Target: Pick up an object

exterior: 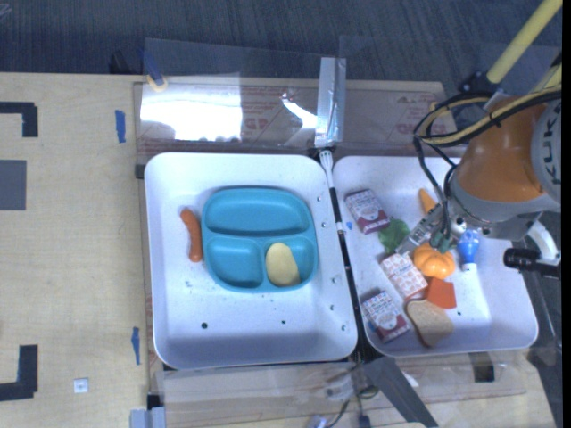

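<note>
Hovering gripper [434, 237] | orange fruit [434, 262] just below | round, no long axis

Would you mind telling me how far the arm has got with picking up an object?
Done: the claw has reached into the right-hand white bin, low among the toy food. In hand: nothing I can confirm; it sits just above the small orange pumpkin-shaped toy, beside the green leafy toy. Left: a visible grip and a lift. The blue sectioned plastic tray with its yellow potato-shaped toy lies in the left bin.
</note>
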Controlling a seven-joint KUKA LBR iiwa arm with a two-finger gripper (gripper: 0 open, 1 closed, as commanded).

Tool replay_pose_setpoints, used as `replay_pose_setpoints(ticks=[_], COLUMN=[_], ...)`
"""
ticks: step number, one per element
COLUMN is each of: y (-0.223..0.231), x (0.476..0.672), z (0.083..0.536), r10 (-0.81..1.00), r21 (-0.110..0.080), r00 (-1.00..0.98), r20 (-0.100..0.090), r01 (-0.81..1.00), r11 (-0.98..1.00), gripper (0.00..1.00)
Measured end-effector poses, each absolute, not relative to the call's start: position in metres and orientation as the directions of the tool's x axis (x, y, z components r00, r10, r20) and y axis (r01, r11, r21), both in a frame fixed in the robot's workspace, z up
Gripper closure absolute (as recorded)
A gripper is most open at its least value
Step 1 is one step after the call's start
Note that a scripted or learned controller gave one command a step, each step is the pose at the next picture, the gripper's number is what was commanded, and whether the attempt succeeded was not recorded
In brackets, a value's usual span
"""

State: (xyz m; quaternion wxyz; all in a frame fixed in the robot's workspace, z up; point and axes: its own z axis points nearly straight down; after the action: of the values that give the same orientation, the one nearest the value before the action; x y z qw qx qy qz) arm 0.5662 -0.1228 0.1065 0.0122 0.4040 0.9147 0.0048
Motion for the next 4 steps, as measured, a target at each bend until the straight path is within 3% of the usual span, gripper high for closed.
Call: replay_pose_setpoints(ticks=[1,2,3,4], y=[-0.11,-0.124,-0.187,-0.142], x=[0.65,0.65,0.592,0.625], z=[0.092,0.13,0.088,0.191], r10=[0.889,0.856,0.892,0.889], r21=[0.012,0.007,0.003,0.013], r00=[-0.457,-0.516,-0.452,-0.457], r20=[-0.009,-0.006,-0.005,-0.008], r01=[0.889,0.856,0.892,0.889], r11=[0.457,0.516,0.452,0.457], gripper=[1.0,1.0,1.0,1.0])
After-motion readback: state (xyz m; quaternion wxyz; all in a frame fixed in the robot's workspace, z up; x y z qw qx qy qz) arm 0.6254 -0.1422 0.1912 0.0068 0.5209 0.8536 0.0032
